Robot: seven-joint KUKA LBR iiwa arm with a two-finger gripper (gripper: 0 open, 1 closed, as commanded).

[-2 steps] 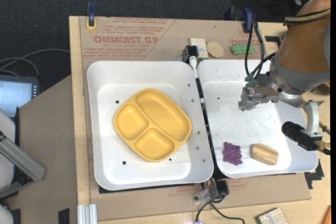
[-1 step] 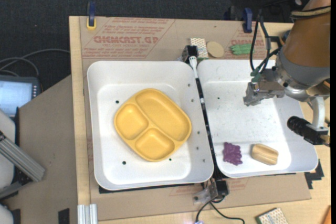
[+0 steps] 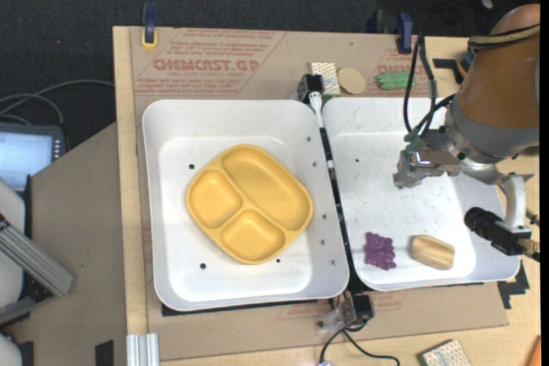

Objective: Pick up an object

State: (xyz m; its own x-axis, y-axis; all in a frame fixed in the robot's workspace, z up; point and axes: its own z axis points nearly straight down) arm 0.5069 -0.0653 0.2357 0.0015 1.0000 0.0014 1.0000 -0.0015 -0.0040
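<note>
In the right bin point(image 3: 377, 141), a purple bunch of toy grapes point(image 3: 378, 249) lies near the front edge. Just to its right lies a tan bread-like piece point(image 3: 431, 251). My gripper point(image 3: 414, 171) hangs over the middle of the right bin, behind and above both objects and apart from them. Nothing shows in its grasp. A yellow three-compartment plate point(image 3: 249, 202) rests in the middle of the left bin point(image 3: 167, 150).
Behind the bins on the wooden bench lie a tan round disc point(image 3: 351, 81) and a small green object point(image 3: 394, 81). Blue clamps point(image 3: 150, 35) hold the board's back edge. The grey and orange arm point(image 3: 502, 90) covers the right bin's far right side.
</note>
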